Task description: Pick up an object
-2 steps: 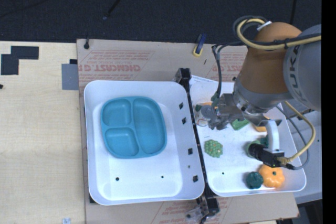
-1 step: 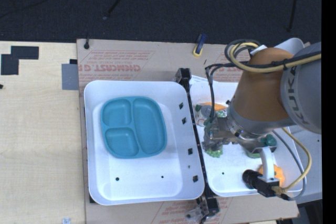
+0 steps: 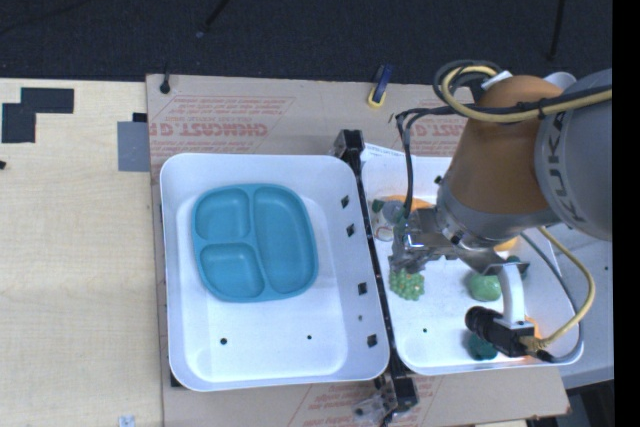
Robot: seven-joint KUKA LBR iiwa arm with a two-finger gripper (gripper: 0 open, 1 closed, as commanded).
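Observation:
My gripper [image 3: 407, 253] hangs low over the left part of the right bin [image 3: 440, 360], reaching in from the right. Just below it in the view lies a bumpy green thing like a broccoli floret [image 3: 406, 284], very close to the gripper's tip; contact cannot be made out. A smooth green lump [image 3: 485, 287] lies to the right of it. A teal thing [image 3: 483, 348] rests near the bin's front edge. An orange thing [image 3: 414, 205] peeks out behind the wrist, mostly hidden by the arm.
The left bin [image 3: 190, 355] holds a blue three-part plate [image 3: 254, 242] in its upper half. A black divider [image 3: 368, 255] runs between the bins. The arm's bulk [image 3: 505, 160] covers the right bin's back half.

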